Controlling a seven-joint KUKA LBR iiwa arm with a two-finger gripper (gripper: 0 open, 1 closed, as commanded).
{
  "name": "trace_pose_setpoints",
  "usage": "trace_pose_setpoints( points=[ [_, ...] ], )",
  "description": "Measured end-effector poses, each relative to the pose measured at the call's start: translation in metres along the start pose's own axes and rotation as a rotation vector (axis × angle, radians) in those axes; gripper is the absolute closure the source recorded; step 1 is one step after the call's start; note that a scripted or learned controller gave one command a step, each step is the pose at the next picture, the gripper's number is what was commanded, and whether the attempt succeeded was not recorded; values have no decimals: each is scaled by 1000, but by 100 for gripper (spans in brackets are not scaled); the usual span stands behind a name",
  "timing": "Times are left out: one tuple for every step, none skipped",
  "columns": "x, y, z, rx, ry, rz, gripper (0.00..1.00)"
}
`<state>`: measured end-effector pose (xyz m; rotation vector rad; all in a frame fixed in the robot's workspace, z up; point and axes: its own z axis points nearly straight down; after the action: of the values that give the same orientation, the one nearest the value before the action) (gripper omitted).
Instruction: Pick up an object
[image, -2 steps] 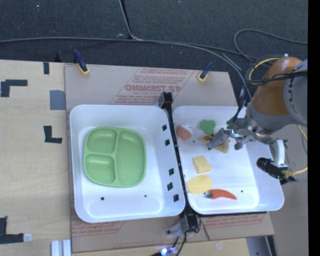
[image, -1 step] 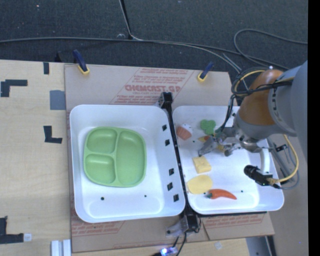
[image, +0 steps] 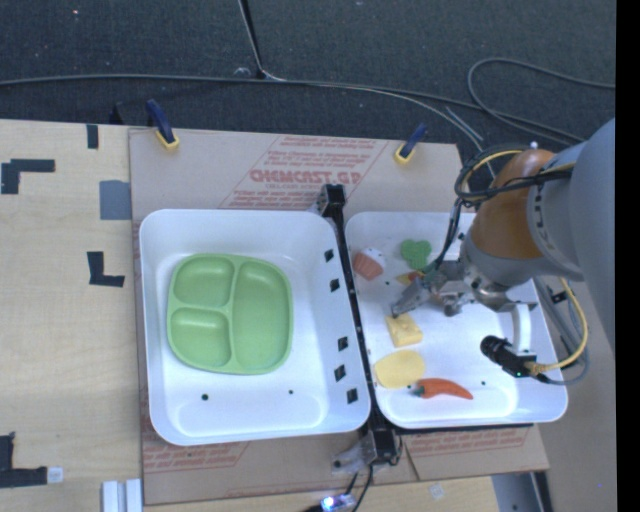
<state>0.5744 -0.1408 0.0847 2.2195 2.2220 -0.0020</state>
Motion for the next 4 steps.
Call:
trace_pose_setpoints(
  points=[
    [0,1,-12,-3,-1,-1,100],
    [4,-5,-71,-3,1,0,100],
    [3,-6,-134,-5,0,0,100],
    [3,-5,-172,-4,0,0,100]
  ],
)
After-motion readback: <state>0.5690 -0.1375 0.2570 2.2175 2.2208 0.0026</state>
